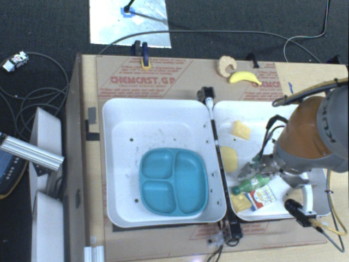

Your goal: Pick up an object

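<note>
The right bin holds several small items: a pale yellow block, a round yellow fruit, a green bottle lying on its side, a red and white packet and a yellow piece at the front wall. My gripper is low in this bin, right over the green bottle's upper side and just right of the round fruit. The orange-banded wrist hides the bin's right part. I cannot see anything lifted off the bin floor.
The left bin carries a blue divided plate. A banana and a tan bitten piece lie on the cardboard behind the right bin. A black divider bar runs between the bins.
</note>
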Controlling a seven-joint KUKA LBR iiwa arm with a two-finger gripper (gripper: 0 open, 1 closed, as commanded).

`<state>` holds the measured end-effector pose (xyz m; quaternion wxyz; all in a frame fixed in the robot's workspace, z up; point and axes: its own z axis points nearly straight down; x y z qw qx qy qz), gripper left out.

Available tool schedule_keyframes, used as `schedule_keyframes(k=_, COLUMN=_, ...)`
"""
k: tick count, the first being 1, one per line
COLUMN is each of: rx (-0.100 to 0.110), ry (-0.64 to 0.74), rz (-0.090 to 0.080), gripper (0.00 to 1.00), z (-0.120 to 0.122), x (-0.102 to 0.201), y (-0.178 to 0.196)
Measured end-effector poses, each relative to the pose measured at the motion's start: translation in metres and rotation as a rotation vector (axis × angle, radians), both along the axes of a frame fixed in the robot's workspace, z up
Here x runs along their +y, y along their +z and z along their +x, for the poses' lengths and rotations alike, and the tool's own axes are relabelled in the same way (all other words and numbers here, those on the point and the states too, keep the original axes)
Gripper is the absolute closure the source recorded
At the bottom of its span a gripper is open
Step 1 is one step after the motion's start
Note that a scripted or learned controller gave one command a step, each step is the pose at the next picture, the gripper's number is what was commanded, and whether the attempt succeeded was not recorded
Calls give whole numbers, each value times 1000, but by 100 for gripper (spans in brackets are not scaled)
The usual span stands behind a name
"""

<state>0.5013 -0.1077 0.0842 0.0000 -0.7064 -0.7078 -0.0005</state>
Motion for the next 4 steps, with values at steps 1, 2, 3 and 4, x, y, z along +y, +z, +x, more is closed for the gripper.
schedule_keyframes(k=1, rx=-4, ry=0, rz=0, gripper=100, z=2, x=0, y=11)
schedule_keyframes(k=2, rx=-4, ry=2, rz=-3, gripper=100, z=88, x=-42, y=100)
schedule_keyframes(k=3, rx=-2, ry=2, rz=-2, gripper=0, z=87, x=-42, y=99)
schedule_keyframes(k=4, rx=0, ry=-1, rz=-2, gripper=0, z=-6, x=-78, y=93)
